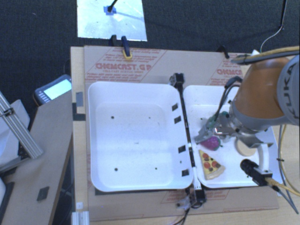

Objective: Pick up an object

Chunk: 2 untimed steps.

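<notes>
My gripper [206, 133] is low in the right bin [199, 99], near its left wall. A purple rounded object [212, 143] lies right beside it, touching or nearly touching its tip. Just in front of that lies a toy pizza slice [211, 163] with red dots. A round beige object [244, 148] peeks out from under the wrist on the right. Something green [223, 115] shows behind the gripper, mostly hidden by the arm.
The left bin [101, 95] sits beside the right one, with a black clipped divider [183, 125] between them. The arm's orange and grey body [267, 95] covers much of the right bin's far side. A metal plate [111, 13] lies beyond the bench.
</notes>
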Each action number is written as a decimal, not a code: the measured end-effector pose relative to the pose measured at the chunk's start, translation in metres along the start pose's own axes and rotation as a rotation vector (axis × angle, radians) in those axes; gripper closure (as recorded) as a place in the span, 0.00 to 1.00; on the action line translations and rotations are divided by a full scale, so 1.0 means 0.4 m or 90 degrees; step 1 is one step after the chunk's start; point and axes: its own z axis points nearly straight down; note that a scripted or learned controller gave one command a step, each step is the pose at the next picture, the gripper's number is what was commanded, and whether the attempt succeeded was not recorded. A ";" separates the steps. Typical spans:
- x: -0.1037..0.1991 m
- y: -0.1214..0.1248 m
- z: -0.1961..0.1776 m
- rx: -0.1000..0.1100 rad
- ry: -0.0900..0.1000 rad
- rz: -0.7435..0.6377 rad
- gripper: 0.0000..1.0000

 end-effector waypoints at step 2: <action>-0.229 -0.004 -0.072 -0.003 -0.004 0.012 1.00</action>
